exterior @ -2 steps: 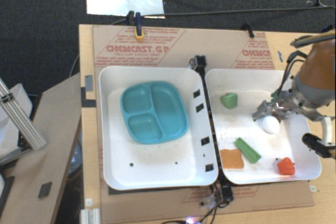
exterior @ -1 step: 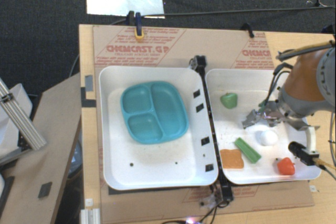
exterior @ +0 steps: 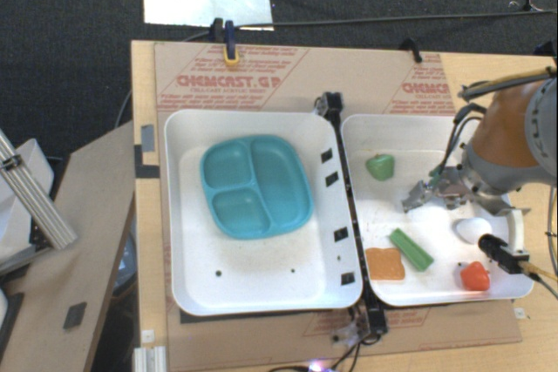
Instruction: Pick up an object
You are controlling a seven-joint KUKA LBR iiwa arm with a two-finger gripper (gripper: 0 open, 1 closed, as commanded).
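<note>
The gripper (exterior: 420, 194) hangs low over the middle of the right bin (exterior: 410, 128), reaching in from the right; whether it is spread or pressed together cannot be told, and nothing shows pinched in it. Five things lie loose in that bin. A green pepper (exterior: 380, 166) sits toward the far left, apart from the gripper. A green stick (exterior: 411, 248) lies slantwise nearer, just below the gripper, and an orange slab (exterior: 384, 264) touches or nearly touches its left end at the near left corner. A white egg (exterior: 473, 229) rests to the right, beside the arm (exterior: 514, 135), and a red tomato (exterior: 475, 276) sits near the bin's near right corner

The left bin (exterior: 183, 187) holds a teal plate (exterior: 256, 186) with three compartments, lying flat toward its far middle
</note>
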